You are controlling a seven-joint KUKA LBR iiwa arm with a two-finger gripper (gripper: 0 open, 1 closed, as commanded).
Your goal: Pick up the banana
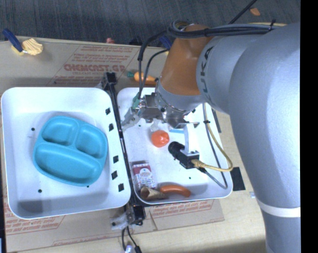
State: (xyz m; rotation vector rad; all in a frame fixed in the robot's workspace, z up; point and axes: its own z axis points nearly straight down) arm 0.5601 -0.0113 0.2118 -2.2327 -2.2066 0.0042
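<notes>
My gripper [138, 112] hangs low over the back left part of the right bin [218, 190], close to the wall between the two bins. The grey arm and its orange band cover most of the back of that bin. Just in front of the gripper lies a small orange-red ball [160, 138]. A yellow object [33, 47] lies on the cardboard outside the bins at the far left; I cannot tell what it is.
A blue divided tray [70, 149] lies in the left bin [21, 104]. At the front of the right bin are a red packet [143, 175], a brown piece [151, 194] and an orange-brown sausage shape [173, 190]. An orange item [144, 78] lies behind the bins.
</notes>
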